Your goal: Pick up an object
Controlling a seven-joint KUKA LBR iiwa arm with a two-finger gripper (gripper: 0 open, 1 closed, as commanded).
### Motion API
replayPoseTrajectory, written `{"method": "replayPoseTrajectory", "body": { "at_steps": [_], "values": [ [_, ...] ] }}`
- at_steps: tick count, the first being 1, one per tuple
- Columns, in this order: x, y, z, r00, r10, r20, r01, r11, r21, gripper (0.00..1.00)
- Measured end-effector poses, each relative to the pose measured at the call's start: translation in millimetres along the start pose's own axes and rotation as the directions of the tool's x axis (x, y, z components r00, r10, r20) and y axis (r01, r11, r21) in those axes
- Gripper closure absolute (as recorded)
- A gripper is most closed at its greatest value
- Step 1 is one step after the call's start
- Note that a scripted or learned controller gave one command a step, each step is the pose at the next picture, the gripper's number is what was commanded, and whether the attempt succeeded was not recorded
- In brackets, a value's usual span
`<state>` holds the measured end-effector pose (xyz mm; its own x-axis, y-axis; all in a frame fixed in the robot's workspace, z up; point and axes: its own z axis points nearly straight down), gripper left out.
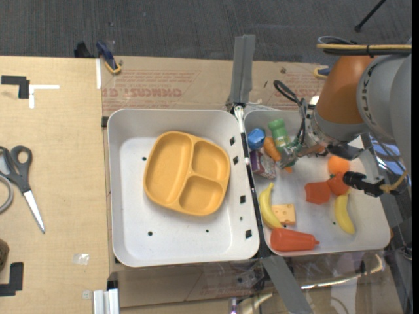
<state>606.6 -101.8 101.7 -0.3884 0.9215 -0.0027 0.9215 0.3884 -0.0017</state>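
Note:
My gripper [288,157] hangs low in the right bin [373,239], at its back left part. It is right beside a green bottle [278,134] and a small orange piece [271,148], and I cannot see whether it touches either. Around it lie a blue cap [255,137], a purple packet [262,166], a yellow banana [265,205], a cheese-coloured square [283,213], a red pepper [293,239], a red block [317,192], an orange ball [338,165] and a second banana [343,213]. The wrist hides what is directly under it.
The left bin [124,241] holds a yellow divided plate [186,173]. Scissors [25,185] lie on the wooden bench at far left. A grey bar [243,70] stands behind the divide between the bins. The arm's orange band [344,90] looms over the right bin's back edge.

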Motion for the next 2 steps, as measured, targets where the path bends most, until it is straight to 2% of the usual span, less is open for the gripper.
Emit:
{"method": "replayPoseTrajectory", "body": {
  "at_steps": [1, 2],
  "values": [
    [-4, 29, -154, 0.983, 0.181, -0.001, -0.181, 0.983, 0.0, 1.0],
    [56, 14, -143, 0.936, 0.352, -0.002, -0.352, 0.936, 0.004, 1.0]
  ]
}}
